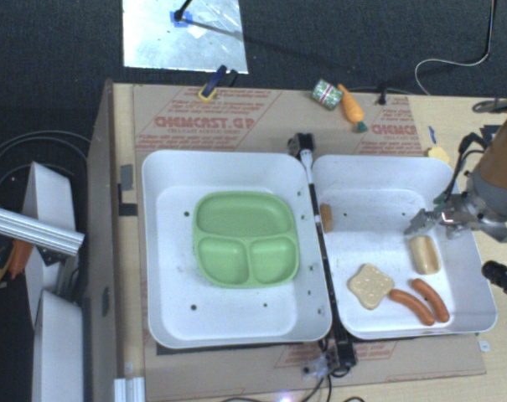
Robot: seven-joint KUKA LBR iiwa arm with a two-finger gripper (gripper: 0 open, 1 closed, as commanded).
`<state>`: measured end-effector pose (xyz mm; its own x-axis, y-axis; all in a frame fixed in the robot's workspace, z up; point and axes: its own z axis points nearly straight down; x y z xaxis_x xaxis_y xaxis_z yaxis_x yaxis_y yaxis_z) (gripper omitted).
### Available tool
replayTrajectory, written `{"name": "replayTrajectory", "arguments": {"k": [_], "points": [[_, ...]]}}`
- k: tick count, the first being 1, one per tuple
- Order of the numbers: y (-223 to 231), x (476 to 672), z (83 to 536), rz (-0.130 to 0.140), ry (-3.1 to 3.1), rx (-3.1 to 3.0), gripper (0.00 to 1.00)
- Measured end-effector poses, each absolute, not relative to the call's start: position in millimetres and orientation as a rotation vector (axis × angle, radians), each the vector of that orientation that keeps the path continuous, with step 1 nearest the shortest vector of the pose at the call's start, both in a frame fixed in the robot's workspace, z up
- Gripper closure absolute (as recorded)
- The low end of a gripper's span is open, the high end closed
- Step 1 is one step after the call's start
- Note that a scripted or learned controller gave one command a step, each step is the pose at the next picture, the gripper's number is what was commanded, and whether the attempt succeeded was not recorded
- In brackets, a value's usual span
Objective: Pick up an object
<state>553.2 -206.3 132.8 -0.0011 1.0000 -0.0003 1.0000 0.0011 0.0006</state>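
Observation:
In the right bin (pixel 379 187) lie a tan bread roll (pixel 425 254), a round cracker-like toast slice (pixel 369 286), two orange-red sausages (pixel 422 301) and a small sausage piece (pixel 326 217) by the bin's left wall. My gripper (pixel 438 220) hangs at the right side of this bin, just above the bread roll's upper end. Its grey metal fingers (pixel 420 222) stand spread, and nothing sits between them.
The left bin (pixel 173 224) holds a green divided plate (pixel 245 239). Behind the bins on the cardboard lie a toy carrot (pixel 352 107), a small green can (pixel 326 94) and a blue-yellow clip (pixel 213 83). Cables run along the right.

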Motion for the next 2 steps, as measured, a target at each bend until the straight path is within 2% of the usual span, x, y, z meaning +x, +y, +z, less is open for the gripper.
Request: {"name": "replayTrajectory", "arguments": {"k": [1,2], "points": [[-206,538.0,103,0.000,2.222,2.221,0.00],[-206,537.6,84,0.000,2.223,2.220,0.00]]}}
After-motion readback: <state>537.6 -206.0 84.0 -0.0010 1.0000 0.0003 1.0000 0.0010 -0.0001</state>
